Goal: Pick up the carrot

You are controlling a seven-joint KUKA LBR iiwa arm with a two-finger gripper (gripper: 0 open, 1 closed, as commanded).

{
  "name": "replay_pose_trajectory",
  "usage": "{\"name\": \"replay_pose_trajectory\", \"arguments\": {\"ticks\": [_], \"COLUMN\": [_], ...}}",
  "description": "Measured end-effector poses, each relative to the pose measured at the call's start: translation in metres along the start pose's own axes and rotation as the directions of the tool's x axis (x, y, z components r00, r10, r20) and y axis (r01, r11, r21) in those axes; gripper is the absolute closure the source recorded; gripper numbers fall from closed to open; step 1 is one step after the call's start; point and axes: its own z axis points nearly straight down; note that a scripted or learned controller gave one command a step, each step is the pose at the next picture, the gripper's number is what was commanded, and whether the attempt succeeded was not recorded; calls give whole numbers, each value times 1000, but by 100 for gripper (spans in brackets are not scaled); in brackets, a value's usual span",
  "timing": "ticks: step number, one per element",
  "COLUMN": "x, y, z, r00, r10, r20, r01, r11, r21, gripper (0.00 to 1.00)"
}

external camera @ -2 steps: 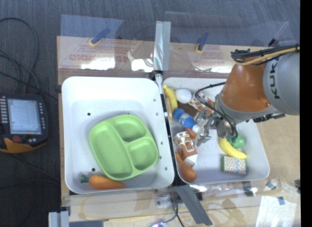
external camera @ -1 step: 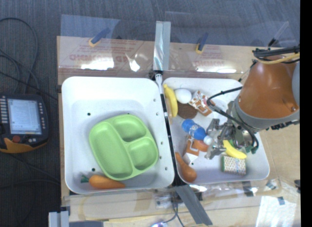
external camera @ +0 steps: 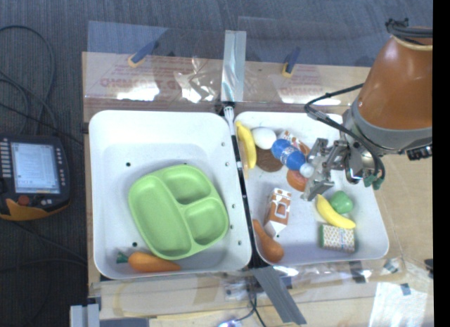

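In the left bin [external camera: 105, 143], down in the near corner, I can see the carrot [external camera: 149, 263] lying flat on the floor with its green end pointing toward the left wall. It sits just beside the green plate [external camera: 178, 210], close under that plate's near rim, so I judge any approach will have to come down between plate edge and bin wall.

My gripper [external camera: 318, 178] is nowhere near it. It hangs over the right bin [external camera: 376, 245], among the clutter there: a blue bottle [external camera: 288, 152] just to its left, a banana [external camera: 333, 212] and a green ball [external camera: 341, 201] just below it. Whether the jaws stand apart or closed I cannot tell from this angle; the metal parts blur together. I see nothing gripped.

From where things lie, I judge the pick has not begun: the arm must cross the divider to the other bin.

As for writing, the small carton [external camera: 278, 211] and the box [external camera: 337, 237] in the right bin carry printing, but it is too small for me to read.
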Motion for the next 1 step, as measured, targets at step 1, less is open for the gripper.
{"name": "replay_pose_trajectory", "arguments": {"ticks": [1], "x": [-3], "y": [26], "z": [9], "r00": [866], "r10": [-501], "r20": [-7], "r01": [501], "r11": [866], "r21": [-5], "gripper": [100]}}
